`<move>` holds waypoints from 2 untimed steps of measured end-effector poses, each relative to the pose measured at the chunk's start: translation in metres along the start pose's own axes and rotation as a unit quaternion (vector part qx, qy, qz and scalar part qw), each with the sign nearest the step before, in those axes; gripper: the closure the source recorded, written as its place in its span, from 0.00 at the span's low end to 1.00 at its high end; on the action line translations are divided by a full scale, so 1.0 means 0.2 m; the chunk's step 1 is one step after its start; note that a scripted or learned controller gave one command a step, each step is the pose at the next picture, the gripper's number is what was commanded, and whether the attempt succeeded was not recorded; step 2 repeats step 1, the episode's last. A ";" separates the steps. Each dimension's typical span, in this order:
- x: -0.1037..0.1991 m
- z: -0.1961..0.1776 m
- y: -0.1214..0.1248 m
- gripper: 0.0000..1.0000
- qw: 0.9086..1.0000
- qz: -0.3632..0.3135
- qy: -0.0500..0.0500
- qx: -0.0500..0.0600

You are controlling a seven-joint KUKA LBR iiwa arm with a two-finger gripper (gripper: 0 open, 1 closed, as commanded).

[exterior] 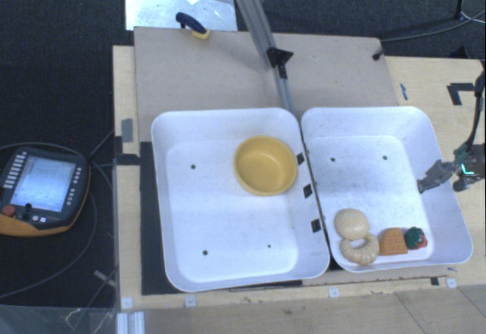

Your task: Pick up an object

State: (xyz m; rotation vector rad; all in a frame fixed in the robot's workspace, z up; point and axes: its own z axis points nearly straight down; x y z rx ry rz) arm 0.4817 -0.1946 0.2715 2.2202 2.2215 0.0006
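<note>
A yellow bowl (265, 165) sits in the left bin (182, 249), near its upper right corner. In the right bin (364, 150), three small things lie along the front edge: a beige round bun (351, 222), a pale ring-shaped bagel (361, 250) touching it just below, and an orange carrot with a green top (402, 240) to their right. The gripper (444, 175) pokes in at the right bin's right rim, up and to the right of the carrot, with nothing seen in it.
A grey pole (254, 14) slants from the top down to the gap between the bins. A teach pendant (42, 188) lies on the floor at far left. Brown board surrounds the bins.
</note>
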 end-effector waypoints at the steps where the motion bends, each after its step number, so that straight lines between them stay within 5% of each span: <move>1: 0.00 0.00 0.00 0.00 1.000 0.000 0.000 0.000; 2: 0.00 0.00 0.00 0.00 1.000 0.000 0.000 0.000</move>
